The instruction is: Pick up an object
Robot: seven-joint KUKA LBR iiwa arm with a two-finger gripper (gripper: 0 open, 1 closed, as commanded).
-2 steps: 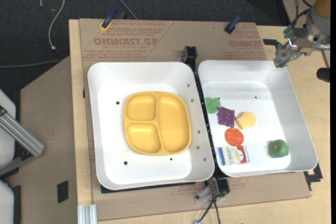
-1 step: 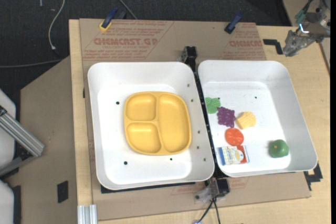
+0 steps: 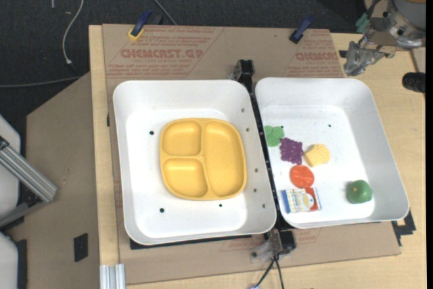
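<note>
1. Camera view: carton (image 3: 300,200), a flat printed box, lies in the right bin (image 3: 379,145), long axis left-right, just below the round red tomato (image 3: 302,176).
2. Gripper (image 3: 357,61) hangs beyond that bin's far right corner.

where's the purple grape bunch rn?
In the camera view the purple grape bunch lies in the right bin, near its left wall, between the green leafy piece up-left and the yellow corn piece to its right.
</note>
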